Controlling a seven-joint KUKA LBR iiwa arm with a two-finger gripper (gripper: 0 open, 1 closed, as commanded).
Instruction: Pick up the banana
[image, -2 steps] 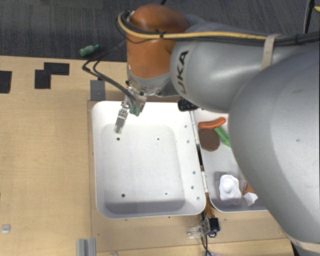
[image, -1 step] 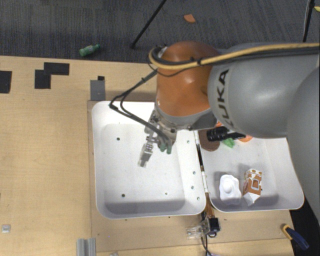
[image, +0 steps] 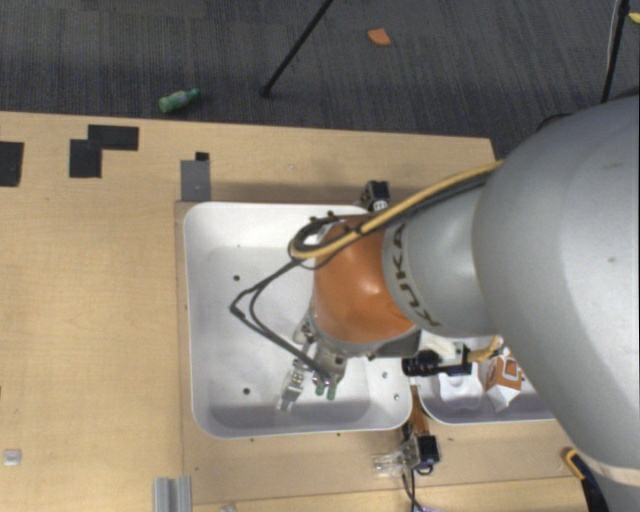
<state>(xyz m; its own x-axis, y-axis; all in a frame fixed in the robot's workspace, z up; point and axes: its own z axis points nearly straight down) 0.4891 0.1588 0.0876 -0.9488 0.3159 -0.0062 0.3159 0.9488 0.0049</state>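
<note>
My gripper (image: 307, 388) hangs low over the front middle of the left white bin (image: 215, 300), close to its floor. Its two fingers stand apart, one silvery fingertip (image: 291, 393) on the left and one green-tipped on the right. Between them I see only bare bin floor, so the gripper is open and holds nothing. The orange band (image: 355, 285) and the big grey arm (image: 560, 260) cover the right part of this bin and most of the right bin.
A black cable (image: 250, 305) loops from the wrist over the left bin's middle. The right bin (image: 470, 415) shows an orange-and-white packet (image: 505, 378) under the arm. A small clear clip (image: 395, 462) lies on the bench in front of the bins.
</note>
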